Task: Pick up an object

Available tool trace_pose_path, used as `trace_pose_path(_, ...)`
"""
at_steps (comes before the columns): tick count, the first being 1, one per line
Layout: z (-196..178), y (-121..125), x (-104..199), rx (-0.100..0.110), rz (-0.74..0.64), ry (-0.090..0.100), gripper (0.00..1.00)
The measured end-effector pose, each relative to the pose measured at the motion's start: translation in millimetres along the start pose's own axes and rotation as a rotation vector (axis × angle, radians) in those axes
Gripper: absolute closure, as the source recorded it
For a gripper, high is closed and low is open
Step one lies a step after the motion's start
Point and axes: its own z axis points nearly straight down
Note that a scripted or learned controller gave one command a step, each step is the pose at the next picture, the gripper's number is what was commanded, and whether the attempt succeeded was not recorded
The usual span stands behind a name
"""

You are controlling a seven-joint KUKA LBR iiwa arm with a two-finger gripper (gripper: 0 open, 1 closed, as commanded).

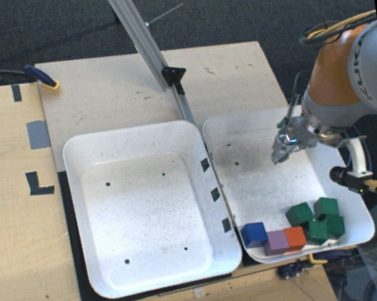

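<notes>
Camera view: gripper [284, 147] hangs over the middle of the right bin [243, 137], close to its right wall. Too small and blurred to read its opening, so I can't tell, and nothing visible is held.

Candidates are all packed into the near end of that bin: blue block [253, 234], purple block [278, 240], orange block [295, 237] in a row against the front wall, touching each other. The green blocks [318, 219] sit heaped just right of them, in the front right corner. Gripper is well apart from the whole cluster. Left bin [141, 210] has no objects I can see.

Risks, as I judge them:
- Straight descent from here lands on bare bin floor. Empty grasp.
- Blocks touch each other, so there's little gap for insertion. A descent onto the row likely lands on a block top or wedges two at once.
- The front wall and corner crowd the outer side of any approach; collision with the rim is possible, worst on the green pile.
- Green pile looks stacked and tilted; a pinch there could squirt a block out.
- Blue block has the most free side, toward the divider. Safest target, I'd guess.
</notes>
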Motion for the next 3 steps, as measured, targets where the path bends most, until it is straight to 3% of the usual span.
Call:
trace_pose_path(2, -102, -4, 6, 0.001, 0.0, 0.0, 1.0)
trace_pose_path(3, -95, -19, 67, 0.007, -0.005, 0.003, 1.0)
